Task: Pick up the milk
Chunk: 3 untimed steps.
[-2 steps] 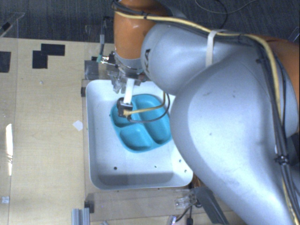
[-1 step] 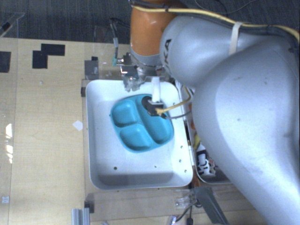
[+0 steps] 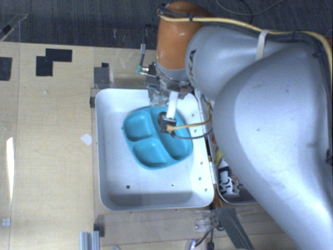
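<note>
A small white object with black print (image 3: pixel 227 183), which may be the milk, peeks out from under the arm in the right bin (image 3: pixel 225 197). Most of it and of that bin is hidden by the arm. My gripper (image 3: pixel 158 99) hangs over the far side of the left bin (image 3: pixel 112 155), just above the back edge of a blue divided plate (image 3: pixel 151 142). It is well to the left of the white object, and I see nothing held in it.
The blue plate lies in the middle of the left bin, with bare white floor in front of it and to its left. The big grey arm covers the right side of the view. Black marks (image 3: pixel 52 60) sit on the bench at far left.
</note>
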Motion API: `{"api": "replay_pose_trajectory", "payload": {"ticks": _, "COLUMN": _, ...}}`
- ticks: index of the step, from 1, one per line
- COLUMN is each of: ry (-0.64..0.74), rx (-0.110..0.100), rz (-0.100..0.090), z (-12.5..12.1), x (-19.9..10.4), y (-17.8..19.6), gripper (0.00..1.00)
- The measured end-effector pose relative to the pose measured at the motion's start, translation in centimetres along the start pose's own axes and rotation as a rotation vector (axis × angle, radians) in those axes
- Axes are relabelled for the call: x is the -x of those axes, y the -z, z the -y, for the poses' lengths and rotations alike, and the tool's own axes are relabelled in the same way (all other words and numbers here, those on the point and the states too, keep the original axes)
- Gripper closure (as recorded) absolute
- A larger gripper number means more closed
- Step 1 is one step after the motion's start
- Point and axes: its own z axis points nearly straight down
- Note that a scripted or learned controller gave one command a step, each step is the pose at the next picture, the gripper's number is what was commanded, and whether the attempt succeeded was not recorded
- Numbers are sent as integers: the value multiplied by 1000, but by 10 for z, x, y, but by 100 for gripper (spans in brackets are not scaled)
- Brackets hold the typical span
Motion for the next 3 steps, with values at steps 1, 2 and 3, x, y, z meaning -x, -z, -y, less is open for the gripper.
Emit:
{"api": "replay_pose_trajectory", "payload": {"ticks": 1, "ry": 57, "rx": 3, "rz": 1, "z": -20, "x": 92, "y": 34, "gripper": 100}}
{"api": "replay_pose_trajectory", "payload": {"ticks": 2, "ry": 485, "rx": 6, "rz": 2, "z": -34, "x": 151, "y": 140, "gripper": 100}}
{"api": "replay_pose_trajectory", "payload": {"ticks": 3, "ry": 811, "rx": 2, "rz": 1, "z": 36, "x": 119, "y": 89, "gripper": 100}}
